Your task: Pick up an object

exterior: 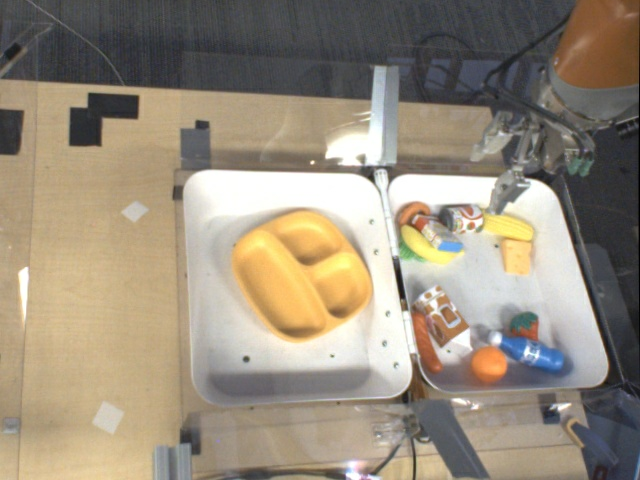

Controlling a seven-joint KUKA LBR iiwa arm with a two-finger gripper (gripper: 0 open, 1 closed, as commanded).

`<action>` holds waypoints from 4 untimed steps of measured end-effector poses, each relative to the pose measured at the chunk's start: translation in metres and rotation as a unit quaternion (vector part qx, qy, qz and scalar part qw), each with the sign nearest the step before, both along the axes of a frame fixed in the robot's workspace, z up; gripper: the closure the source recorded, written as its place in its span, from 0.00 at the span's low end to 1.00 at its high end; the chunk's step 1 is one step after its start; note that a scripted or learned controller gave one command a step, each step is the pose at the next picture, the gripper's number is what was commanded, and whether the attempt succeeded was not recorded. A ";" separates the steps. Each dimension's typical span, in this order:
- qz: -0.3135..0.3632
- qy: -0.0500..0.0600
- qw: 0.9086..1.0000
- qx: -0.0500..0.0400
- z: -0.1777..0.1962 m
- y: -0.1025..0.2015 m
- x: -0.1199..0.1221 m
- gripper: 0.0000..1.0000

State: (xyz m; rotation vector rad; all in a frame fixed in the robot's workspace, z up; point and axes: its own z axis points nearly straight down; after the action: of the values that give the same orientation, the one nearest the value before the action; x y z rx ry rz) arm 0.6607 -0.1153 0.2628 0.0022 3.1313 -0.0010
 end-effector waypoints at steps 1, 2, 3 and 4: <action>-0.095 0.000 0.995 0.001 -0.144 0.027 0.001 0.00; -0.231 0.000 0.973 0.002 -0.170 0.029 -0.006 0.00; -0.227 -0.009 0.974 0.004 -0.154 0.030 -0.001 1.00; -0.482 0.000 0.876 0.005 -0.074 0.066 -0.010 1.00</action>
State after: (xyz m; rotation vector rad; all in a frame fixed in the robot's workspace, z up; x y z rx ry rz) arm 0.6506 -0.0488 0.1885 1.5120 2.7427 0.0078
